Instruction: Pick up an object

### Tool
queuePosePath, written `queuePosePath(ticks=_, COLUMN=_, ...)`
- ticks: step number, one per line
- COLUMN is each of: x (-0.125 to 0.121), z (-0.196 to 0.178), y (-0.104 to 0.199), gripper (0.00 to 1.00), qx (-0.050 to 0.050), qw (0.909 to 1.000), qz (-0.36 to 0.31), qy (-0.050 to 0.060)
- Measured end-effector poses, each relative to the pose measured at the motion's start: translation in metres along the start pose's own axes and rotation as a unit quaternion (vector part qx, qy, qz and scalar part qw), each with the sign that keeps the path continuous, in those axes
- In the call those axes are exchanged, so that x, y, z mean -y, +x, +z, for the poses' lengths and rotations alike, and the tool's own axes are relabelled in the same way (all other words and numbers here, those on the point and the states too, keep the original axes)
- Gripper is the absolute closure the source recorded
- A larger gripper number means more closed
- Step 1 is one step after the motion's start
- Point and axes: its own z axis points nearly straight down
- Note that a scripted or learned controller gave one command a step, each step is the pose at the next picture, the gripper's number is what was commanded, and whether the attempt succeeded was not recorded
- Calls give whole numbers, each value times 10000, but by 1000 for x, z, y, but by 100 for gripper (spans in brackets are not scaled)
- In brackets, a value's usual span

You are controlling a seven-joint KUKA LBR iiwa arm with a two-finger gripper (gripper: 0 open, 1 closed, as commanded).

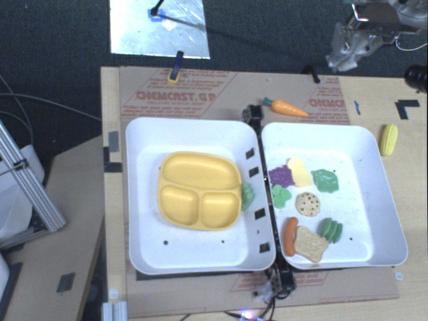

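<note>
Toast-shaped tan plastic slice looks light, stiff; pinch its edges. Gripper state: cannot tell.

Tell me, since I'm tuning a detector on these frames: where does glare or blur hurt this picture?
Camera view: the shiny sheet beyond the bench glares white; the gripper at upper right looks soft and smeared; both white bins are bright, with weak shadows; the yellow tray and the toy foods, such as the cookie, stay fairly sharp.
</note>
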Motion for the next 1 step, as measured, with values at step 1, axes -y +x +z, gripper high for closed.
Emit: queuePosePath(ticks=1, x=-81, z=88, y=-19, gripper=100, qx=15, qw=9999, qz=29, qy=109)
